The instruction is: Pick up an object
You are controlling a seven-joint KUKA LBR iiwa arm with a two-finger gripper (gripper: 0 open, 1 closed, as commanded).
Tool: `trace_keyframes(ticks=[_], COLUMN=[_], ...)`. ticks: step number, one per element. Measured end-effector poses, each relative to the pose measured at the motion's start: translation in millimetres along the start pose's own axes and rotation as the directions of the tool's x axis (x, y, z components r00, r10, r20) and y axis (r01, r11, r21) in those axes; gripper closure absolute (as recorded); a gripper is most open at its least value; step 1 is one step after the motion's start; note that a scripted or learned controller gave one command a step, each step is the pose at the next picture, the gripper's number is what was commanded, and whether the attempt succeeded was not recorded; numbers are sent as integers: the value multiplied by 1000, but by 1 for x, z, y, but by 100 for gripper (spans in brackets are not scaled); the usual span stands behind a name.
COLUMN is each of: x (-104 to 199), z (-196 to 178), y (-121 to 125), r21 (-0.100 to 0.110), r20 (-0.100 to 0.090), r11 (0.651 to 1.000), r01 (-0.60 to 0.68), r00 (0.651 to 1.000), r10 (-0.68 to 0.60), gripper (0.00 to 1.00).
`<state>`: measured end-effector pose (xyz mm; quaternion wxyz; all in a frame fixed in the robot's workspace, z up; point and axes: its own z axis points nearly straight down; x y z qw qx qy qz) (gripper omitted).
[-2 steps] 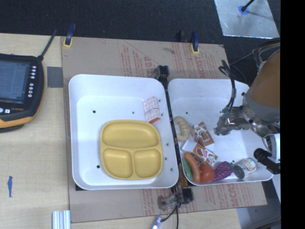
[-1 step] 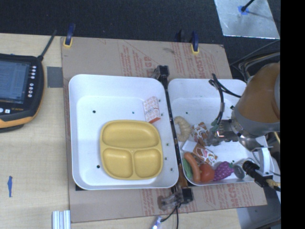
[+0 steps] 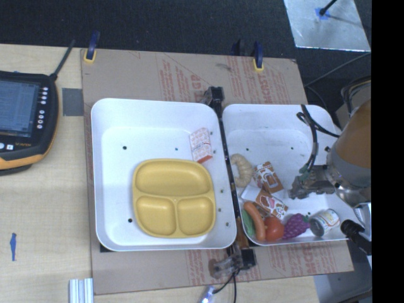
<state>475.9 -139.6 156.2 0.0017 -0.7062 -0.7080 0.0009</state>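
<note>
White bins are seen side by side on the bench. The left bin [image 3: 107, 169] holds a yellow divided tray [image 3: 174, 197] and, beyond it to the right, a small red-and-white packet [image 3: 201, 144]. The right bin [image 3: 271, 115] holds a croissant [image 3: 241, 168], two snack packets [image 3: 268, 177], a carrot [image 3: 254, 218], a tomato [image 3: 273, 230], purple grapes [image 3: 295, 225] and a small can [image 3: 325, 221] along the near edge. The gripper [image 3: 307, 186] is lowered at the right side above the can; whether its fingers are spread cannot be told.
</note>
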Motion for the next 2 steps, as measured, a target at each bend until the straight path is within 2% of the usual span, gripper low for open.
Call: trace_keyframes(ticks=[1, 2], x=[21, 20], z=[-14, -24], y=[27, 27], r21=[-1, 1], r20=[0, 0], r11=[1000, 1000], r01=[2, 5], r00=[1000, 1000], r10=[-2, -5], gripper=[100, 100])
